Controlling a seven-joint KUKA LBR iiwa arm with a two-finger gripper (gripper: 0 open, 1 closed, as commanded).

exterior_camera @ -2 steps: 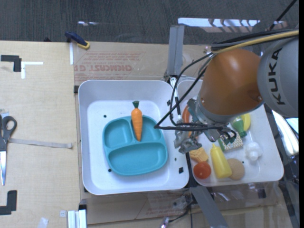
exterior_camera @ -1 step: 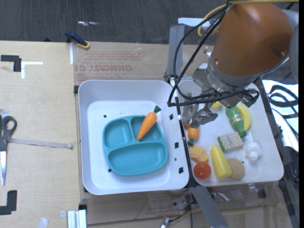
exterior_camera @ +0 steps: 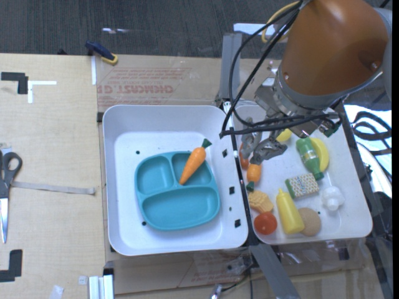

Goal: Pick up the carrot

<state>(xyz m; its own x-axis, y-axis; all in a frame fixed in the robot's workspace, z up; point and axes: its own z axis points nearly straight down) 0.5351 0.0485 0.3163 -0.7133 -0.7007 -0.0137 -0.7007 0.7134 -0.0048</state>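
Jaws first: the dark metal jaws (exterior_camera: pixel 254 149) hang low over the near-left part of the right-hand shallow white plastic bin (exterior_camera: pixel 355 229), tangled in black cables, and from where I stand I cannot tell whether they are parted or closed, or whether anything sits between them. Nearest the front rim of that bin lie a glossy red toy tomato (exterior_camera: pixel 265 223), a yellow plastic squeeze bottle (exterior_camera: pixel 288 212) and a rounded tan potato-like piece (exterior_camera: pixel 309 221). Just behind them are a knobbly yellow corn cob (exterior_camera: pixel 259 200), a speckled sponge block (exterior_camera: pixel 302 185) and a small white lumpy object (exterior_camera: pixel 332 197). Further back, a green bottle (exterior_camera: pixel 307 155) rests against a smooth yellow banana (exterior_camera: pixel 320 153). In the left-hand white bin (exterior_camera: pixel 118 185) sits a teal three-compartment plastic tray (exterior_camera: pixel 178 192). The tapered orange toy carrot with a green top (exterior_camera: pixel 194 163) lies tilted across the tray's far right compartment, well apart from the jaws. Above everything looms the arm's broad orange band (exterior_camera: pixel 333 39). On the pale wooden tabletop (exterior_camera: pixel 50 136) lie grey-handled scissors (exterior_camera: pixel 7 185).
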